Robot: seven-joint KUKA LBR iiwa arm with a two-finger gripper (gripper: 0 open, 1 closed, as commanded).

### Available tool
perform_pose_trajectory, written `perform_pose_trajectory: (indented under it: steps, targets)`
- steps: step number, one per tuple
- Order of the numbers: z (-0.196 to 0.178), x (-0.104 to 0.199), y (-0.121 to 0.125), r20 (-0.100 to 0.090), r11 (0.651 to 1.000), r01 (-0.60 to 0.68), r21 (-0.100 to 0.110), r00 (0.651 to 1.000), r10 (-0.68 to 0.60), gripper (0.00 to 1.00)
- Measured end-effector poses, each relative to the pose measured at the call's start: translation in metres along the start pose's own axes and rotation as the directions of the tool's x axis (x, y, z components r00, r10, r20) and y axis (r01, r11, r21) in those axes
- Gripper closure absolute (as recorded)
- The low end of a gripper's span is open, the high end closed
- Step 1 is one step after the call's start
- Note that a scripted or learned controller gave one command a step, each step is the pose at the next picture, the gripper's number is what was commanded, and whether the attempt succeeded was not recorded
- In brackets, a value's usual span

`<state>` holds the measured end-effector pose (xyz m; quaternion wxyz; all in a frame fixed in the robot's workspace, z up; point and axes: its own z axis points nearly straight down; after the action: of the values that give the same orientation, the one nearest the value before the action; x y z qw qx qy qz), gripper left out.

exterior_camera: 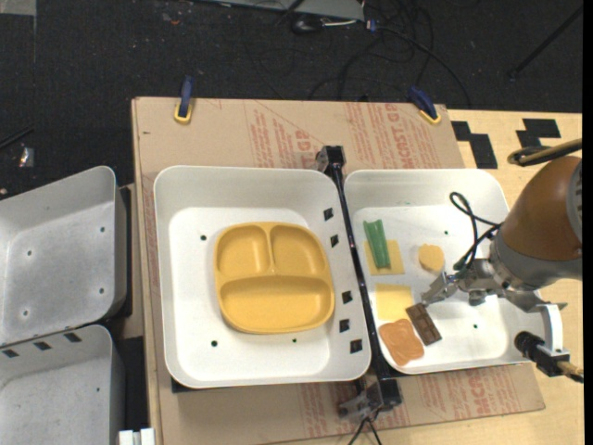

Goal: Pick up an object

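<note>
Over the right bin, the gripper hangs just above the brown block. Whether it is spread, I cannot tell. It should straddle the block squarely, clear of the cheese.

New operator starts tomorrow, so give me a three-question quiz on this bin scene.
1. True or false: the yellow divided plate lies in the left bin.
2. Which item lies closest to the pincer? A) green block B) brown bar C) round yellow piece
3. Fill in: the arm reaches over the ____ bin.

Key: 1 true; 2 B; 3 right.
</note>
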<state>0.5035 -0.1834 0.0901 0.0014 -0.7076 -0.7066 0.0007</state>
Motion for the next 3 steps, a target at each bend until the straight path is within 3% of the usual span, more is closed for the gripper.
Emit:
perform_pose_trajectory:
  steps: [1,3]
  targets:
    - [-0.012,0.0,0.001,0.001,1.0,-0.001,-0.003,1.0,0.001,1.0]
    - [-0.12,0.006,-0.008,0.003,1.0,0.004,-0.009,1.0,-0.004,1.0]
